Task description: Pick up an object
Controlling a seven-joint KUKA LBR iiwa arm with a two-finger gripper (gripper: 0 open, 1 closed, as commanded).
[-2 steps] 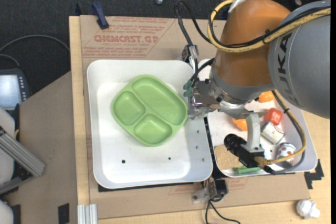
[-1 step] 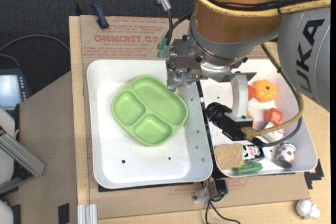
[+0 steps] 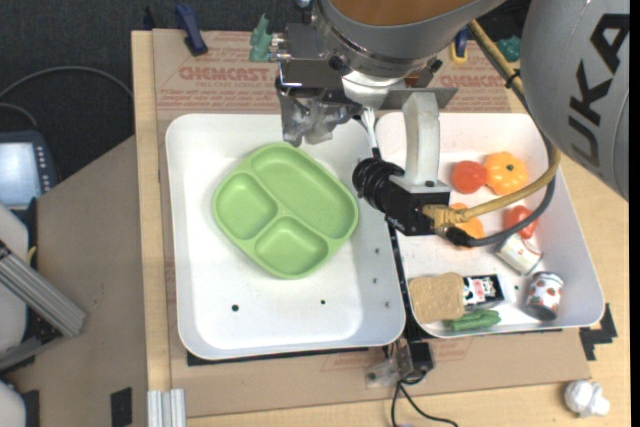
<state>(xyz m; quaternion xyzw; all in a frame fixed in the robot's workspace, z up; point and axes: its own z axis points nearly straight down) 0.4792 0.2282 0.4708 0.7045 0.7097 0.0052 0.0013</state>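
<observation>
Left bin (image 3: 200, 245): one green divided plate (image 3: 285, 208), three compartments, lying flat near the centre of the frame. Pincer (image 3: 310, 125): hanging just above the plate's upper edge, at the top of the left bin; whether wide or narrow cannot be told. Right bin (image 3: 575, 265): orange pepper (image 3: 503, 171), red tomato (image 3: 467, 176), tan sponge (image 3: 435, 296), green stick (image 3: 472, 320), small spotted ball (image 3: 545, 291). Both bins rest on the worktop (image 3: 110, 215).
</observation>
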